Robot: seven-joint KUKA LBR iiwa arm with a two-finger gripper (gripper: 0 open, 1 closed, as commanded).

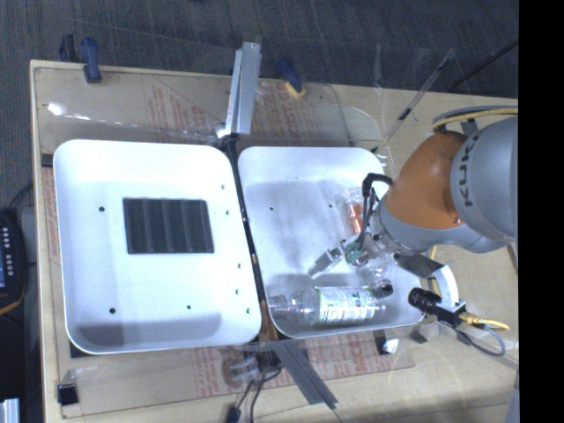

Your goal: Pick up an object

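a clear plastic bottle (328, 306) lies on its side along the near wall of the right bin (280, 203), its cap end pointing left toward the divider between the two bins. just beyond it, over the right half of that bin, the gripper (339, 254) hangs low at the end of the arm (449, 192), which reaches in from the right with its orange band above the wrist. whether the jaws are apart or together cannot be told from this angle, and nothing can be seen between them. a small clear item with an orange tint (352, 210) sits in the same bin just behind the gripper, near the far right corner. the left bin (88, 263) holds a dark ribbed rectangular tray (167, 226), lying flat near its middle, well apart from the bottle.
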